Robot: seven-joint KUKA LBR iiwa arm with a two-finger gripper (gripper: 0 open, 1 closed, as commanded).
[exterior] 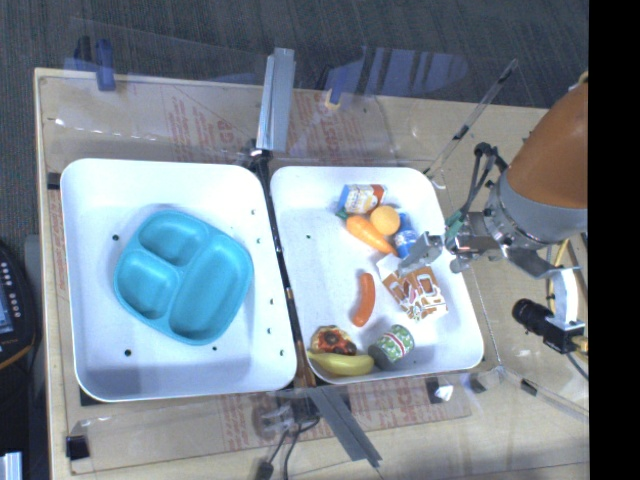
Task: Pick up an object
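Observation:
The right bin (300,268) holds several toy foods. At its back lie a small carton (360,197), an orange ball (384,218), a carrot (367,234) and a blue item (405,241). A red sausage (364,299) lies in the middle, and a red-and-white packet (416,294) is to its right. Along the front are a banana (343,364), a dark red piece (331,340) and a green can (393,344). My gripper (420,253) hangs low over the bin's right side, just above the packet and beside the blue item. Nothing is seen held in it.
The left bin (90,198) holds a blue divided plate (183,274). A metal post (274,98) rises behind the gap between the bins. The arm's orange band (560,158) and wrist sit over the bench to the right of the right bin.

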